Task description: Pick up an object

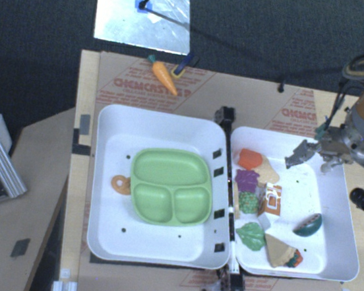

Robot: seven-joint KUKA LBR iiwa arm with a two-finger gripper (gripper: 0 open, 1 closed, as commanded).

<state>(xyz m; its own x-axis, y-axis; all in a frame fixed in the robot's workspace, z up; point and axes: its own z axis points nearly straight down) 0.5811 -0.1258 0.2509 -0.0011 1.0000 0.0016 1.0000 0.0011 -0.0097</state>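
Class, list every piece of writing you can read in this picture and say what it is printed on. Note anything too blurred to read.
"CHEMCAST" (rest of the word blurred): red print on the brown cardboard sheet under the bins, left of top edge.
Red print at the cardboard's top right and bottom edge: too blurred.
Small orange-and-white packet in the right white bin: lettering unreadable.

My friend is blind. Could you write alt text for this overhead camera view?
A robot arm's gripper hovers over the right bin, above toy food including an orange piece and purple grapes. The left bin holds a green divided tray; a toy carrot lies behind it.
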